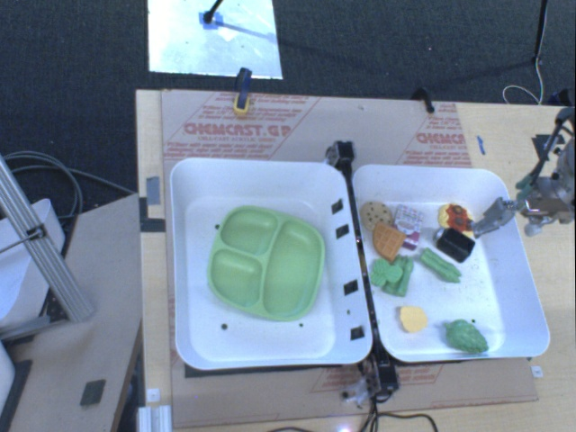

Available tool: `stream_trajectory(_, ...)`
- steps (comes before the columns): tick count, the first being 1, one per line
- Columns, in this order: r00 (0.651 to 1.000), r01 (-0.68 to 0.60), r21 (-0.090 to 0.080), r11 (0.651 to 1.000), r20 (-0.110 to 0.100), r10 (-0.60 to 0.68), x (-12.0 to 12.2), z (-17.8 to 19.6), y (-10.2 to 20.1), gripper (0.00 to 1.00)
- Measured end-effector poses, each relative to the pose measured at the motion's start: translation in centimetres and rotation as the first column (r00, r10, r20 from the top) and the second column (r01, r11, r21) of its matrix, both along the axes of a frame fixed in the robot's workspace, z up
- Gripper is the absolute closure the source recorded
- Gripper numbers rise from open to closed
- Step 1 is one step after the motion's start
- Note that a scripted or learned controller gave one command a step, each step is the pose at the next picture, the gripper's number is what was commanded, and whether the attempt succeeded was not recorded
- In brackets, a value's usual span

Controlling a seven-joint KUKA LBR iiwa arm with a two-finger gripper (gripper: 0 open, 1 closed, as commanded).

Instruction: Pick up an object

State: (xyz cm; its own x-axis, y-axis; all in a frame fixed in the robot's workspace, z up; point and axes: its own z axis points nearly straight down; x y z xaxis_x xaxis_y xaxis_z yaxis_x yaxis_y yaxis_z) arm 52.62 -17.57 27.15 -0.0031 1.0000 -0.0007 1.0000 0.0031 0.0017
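Camera view puts our end effector [500, 214] over the right bin [517, 268], its spread impossible to tell. We should descend squarely onto the black block [454, 244] just beside it, avoiding the neighbouring green bean [440, 265].

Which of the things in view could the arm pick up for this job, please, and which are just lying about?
For the job:
- hand, at the right bin's edge
- black block
- cookie
- waffle
- yellow piece
- green lump
- green pod

Lying about:
- green divided plate in the left bin
- yellow clamp
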Motion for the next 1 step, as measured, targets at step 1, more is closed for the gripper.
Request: stream_trajectory(1,1.0,0.003,0.0,1.0,-0.003,-0.003,3.48,-11.9,-3.19,0.0)
